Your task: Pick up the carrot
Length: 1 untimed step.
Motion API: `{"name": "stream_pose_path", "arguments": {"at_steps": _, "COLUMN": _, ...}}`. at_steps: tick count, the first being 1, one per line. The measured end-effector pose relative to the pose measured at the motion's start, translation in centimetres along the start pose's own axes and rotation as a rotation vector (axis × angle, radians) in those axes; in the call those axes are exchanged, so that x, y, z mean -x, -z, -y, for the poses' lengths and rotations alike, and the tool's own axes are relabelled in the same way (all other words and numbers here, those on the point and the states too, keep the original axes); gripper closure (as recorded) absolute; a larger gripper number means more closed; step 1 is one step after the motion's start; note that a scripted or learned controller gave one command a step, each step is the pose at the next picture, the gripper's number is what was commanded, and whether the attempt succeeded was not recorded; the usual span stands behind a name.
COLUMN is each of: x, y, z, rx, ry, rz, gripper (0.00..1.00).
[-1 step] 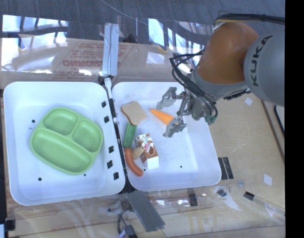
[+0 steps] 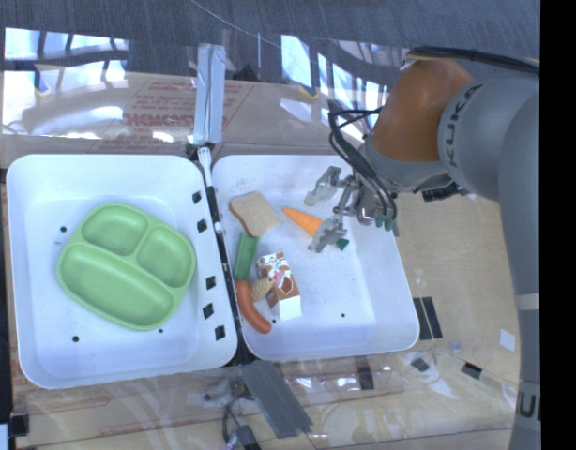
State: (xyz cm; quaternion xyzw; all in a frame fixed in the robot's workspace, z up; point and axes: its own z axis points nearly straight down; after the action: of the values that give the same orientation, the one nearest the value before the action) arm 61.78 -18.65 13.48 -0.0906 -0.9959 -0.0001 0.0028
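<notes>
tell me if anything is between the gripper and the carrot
Nothing visible stands between them. The gripper hangs just right of the carrot in the right bin, with bare bin floor between. The bread slice lies on the carrot's far side, to its left.

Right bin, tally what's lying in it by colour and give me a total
Orange: 2, the carrot and the sausage
Tan: 1, the bread slice
Green: 1, the green vegetable
Multicoloured: 1, the small carton
Total: 5
</notes>
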Motion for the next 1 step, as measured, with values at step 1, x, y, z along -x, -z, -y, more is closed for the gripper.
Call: {"name": "stream_pose_path", "arguments": {"at_steps": 1, "x": 2.9, "y": -4.26, "z": -2.86, "rx": 0.001, "ry": -0.297, "rz": 0.006, "gripper": 0.0}}
